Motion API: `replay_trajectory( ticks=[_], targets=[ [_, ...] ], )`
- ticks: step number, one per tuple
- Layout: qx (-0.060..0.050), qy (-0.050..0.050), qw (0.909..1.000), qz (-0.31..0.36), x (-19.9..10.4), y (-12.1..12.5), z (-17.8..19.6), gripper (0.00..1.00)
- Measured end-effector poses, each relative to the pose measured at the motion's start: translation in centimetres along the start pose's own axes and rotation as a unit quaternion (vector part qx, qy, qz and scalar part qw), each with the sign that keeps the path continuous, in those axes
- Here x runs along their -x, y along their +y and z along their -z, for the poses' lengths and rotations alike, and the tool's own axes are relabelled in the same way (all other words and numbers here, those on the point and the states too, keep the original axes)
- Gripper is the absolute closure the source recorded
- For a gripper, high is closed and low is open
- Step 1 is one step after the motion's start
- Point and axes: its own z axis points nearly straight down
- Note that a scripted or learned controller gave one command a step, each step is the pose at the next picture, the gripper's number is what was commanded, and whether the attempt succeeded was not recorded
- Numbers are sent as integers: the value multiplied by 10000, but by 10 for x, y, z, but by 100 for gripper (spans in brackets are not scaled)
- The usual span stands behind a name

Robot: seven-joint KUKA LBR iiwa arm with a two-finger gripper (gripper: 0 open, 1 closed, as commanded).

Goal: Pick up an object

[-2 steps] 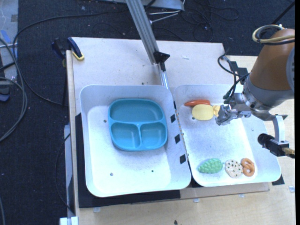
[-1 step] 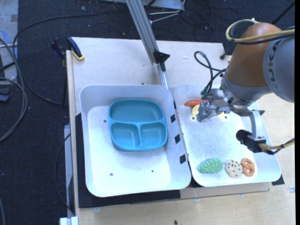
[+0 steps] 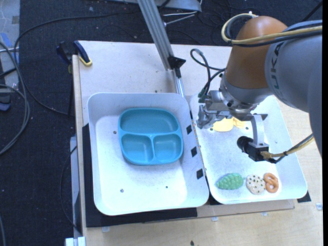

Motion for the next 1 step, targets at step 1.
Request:
replay_trajectory(
  ticks=[1],
  targets=[
    [2,-2,10000,-9,-51,10,7,100]
  ],
)
